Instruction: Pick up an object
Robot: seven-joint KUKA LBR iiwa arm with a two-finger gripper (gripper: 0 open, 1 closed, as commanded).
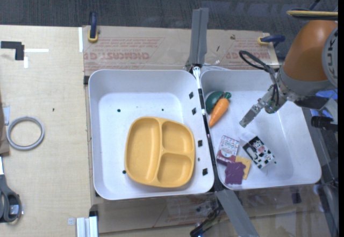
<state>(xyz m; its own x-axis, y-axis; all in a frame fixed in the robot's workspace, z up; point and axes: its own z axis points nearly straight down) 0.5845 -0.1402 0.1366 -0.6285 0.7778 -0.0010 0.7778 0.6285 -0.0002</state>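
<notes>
we see the gripper (250, 118) hanging over the bare floor of the right bin (301, 147), with the toy carrot (217, 110) to its left against the divider and the small things nearer to us: a pink-and-white packet (228, 146), a black-and-white spotted block (259, 152), and a purple piece (234, 172) lying over a yellow one (244, 164). to do this step well, we judge it best to choose one thing that lies apart from its neighbours; the carrot looks the easiest, being long and narrow, so we would turn the wrist to close across its width and not along it, and come down clear of the bin wall. the spotted block is nearer but sits close to the packet. how far the gripper is open we cannot tell from this slant; nothing is seen held in it, and it seems to touch none of the things. the left bin (107, 123) holds a yellow divided plate (159, 151).
</notes>
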